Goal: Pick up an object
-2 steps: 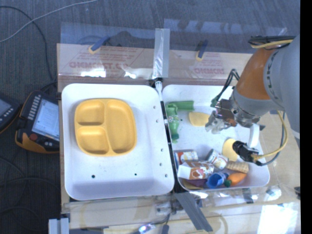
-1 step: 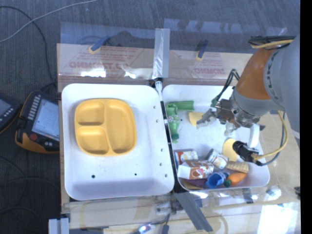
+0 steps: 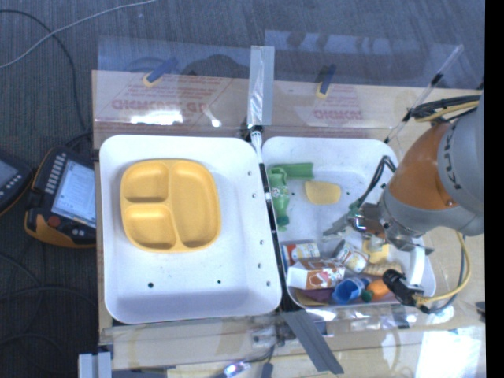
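Our tool [image 3: 356,220] low in right bin [image 3: 346,150], over toy pile [image 3: 335,270]. Open or closed, we cannot tell. We pick one toy, go straight down.

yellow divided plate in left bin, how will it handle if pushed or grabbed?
The yellow divided plate looks like rigid moulded plastic, so probably stiff and light. It lies flat in the left bin, so it would likely slide, not roll. Its low rim may give little grip.

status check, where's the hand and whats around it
Hand low in right bin, over the clutter. Nothing seen held. Red-white carton, blue cup close by; yellow tray in left bin.
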Motion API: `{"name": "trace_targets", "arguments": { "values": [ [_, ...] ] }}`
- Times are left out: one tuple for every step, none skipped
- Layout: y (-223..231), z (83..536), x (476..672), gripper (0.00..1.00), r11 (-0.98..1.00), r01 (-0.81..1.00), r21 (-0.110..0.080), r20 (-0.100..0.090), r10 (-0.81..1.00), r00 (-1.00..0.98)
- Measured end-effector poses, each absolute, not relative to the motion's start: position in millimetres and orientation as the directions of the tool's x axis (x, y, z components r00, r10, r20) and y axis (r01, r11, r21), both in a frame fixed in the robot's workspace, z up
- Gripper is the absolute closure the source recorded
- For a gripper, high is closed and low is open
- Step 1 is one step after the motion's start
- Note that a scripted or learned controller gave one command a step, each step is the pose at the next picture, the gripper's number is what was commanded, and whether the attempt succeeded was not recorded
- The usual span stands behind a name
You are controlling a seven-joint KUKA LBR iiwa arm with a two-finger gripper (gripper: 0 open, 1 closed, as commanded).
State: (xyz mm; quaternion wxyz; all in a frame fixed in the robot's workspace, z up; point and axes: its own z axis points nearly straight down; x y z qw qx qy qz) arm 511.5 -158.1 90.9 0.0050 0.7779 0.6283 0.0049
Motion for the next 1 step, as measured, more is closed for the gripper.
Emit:
{"name": "trace_targets", "arguments": {
  "values": [
    [-138.9,91.3,490.0,0.0,-0.001,1.0,0.021,-0.008,1.0,0.001]
  ]
}}
